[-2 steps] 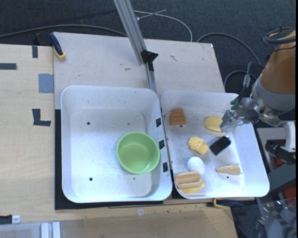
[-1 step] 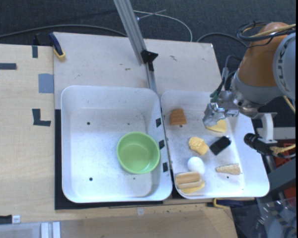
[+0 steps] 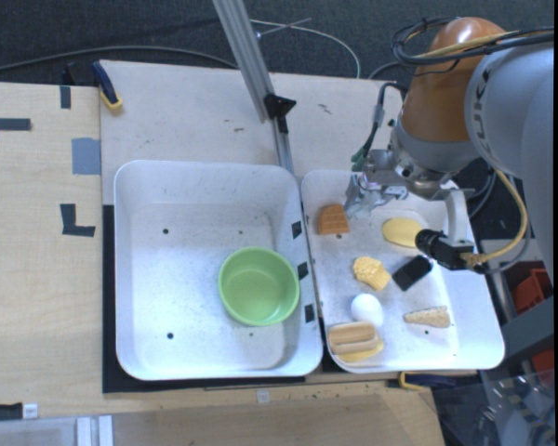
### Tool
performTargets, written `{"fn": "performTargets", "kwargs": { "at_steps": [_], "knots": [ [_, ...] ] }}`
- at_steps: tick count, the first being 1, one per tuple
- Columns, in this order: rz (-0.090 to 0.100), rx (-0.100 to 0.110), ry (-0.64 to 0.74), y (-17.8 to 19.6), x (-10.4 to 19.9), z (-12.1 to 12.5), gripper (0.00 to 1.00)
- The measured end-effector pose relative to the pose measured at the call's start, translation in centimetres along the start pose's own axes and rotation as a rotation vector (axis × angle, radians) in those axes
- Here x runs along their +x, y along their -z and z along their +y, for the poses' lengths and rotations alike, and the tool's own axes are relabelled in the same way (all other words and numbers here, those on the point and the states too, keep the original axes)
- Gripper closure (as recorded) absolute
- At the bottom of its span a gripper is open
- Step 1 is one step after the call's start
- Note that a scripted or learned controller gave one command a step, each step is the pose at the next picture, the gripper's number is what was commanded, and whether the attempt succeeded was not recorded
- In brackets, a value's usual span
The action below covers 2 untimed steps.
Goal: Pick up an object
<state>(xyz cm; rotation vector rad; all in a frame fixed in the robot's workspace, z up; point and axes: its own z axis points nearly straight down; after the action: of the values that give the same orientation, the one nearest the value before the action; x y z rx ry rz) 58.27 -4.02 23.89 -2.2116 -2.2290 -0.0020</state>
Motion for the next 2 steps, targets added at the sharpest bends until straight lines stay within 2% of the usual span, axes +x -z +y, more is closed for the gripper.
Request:
{"fn": "performTargets", "kwargs": {
  "at_steps": [1,2],
  "knots": [
    [0.000,0.000,0.000,0.3,5.4,2.9,1.00],
    [-0.001,0.002,-0.002,-1.0,10.4,4.6,1.00]
  ]
}}
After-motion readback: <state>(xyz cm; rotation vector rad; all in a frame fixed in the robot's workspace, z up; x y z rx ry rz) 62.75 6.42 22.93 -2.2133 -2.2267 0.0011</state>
